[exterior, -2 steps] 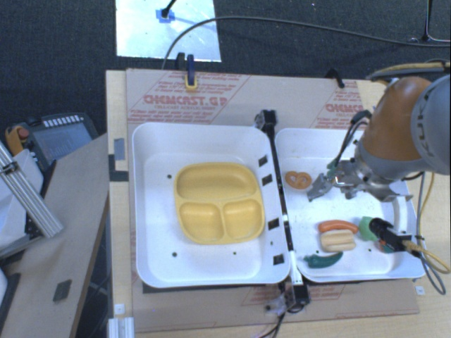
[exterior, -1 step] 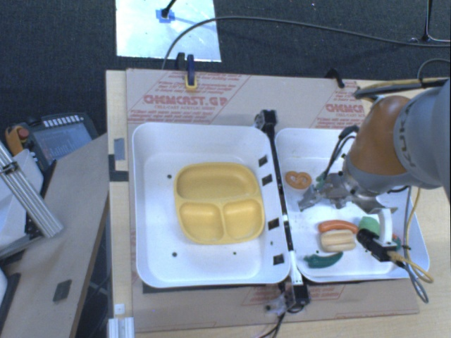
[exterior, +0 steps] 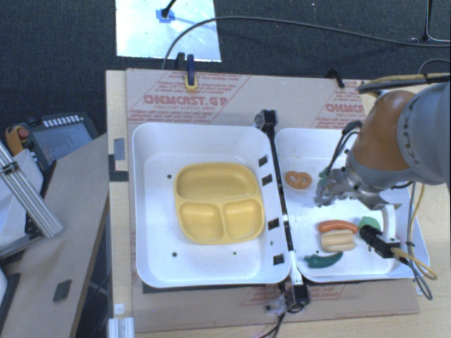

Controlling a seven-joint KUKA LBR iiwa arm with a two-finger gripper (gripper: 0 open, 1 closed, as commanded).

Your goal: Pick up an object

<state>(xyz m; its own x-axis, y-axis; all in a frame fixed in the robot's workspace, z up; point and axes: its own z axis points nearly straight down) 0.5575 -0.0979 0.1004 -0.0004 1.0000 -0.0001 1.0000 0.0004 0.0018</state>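
The right bin (exterior: pixel 303 146) holds a small orange pretzel (exterior: pixel 299 180), a hot dog in a bun (exterior: pixel 337 234), a dark green pepper-like piece (exterior: pixel 323 260) and a green piece (exterior: pixel 371 224) beside the arm. My gripper (exterior: pixel 325 192) hangs low over the right bin, just right of the pretzel and above the hot dog. Nothing shows between its fingers. The grey arm with its orange band (exterior: pixel 384 129) covers the bin's right part.
A yellow three-compartment tray (exterior: pixel 217 203) lies in the left bin (exterior: pixel 151 189). A black divider (exterior: pixel 276 189) runs between the bins. Cables (exterior: pixel 416 259) trail over the right bin's right edge. A pendant (exterior: pixel 60 139) sits on the bench at left.
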